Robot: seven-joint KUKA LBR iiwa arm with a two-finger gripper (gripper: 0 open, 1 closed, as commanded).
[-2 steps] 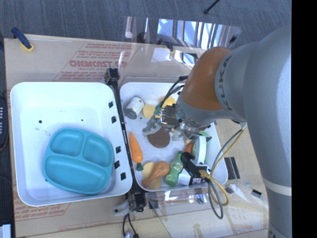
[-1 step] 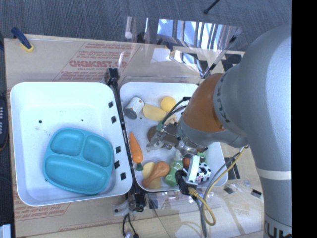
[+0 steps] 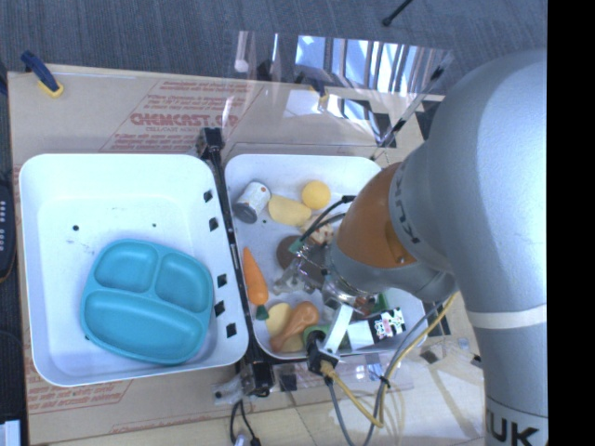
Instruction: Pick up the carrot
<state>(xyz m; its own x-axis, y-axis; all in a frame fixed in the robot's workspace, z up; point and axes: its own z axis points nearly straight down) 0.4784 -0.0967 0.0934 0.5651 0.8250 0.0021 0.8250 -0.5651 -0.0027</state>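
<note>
Currently low over the right bin (image 3: 358, 167), pincer (image 3: 299, 269) near a dark round item (image 3: 288, 248); opening hidden by the wrist, cannot tell. Carrot (image 3: 256, 278) flat by the bin's left wall, just left of pincer, not gripped.

A flat brown cardboard sheet with red writing (image 3: 177, 110) covers the bench. Two shallow white plastic bins sit on it side by side (their edges touch in the middle): the left bin (image 3: 46, 212) and the right bin (image 3: 307, 167).
</note>
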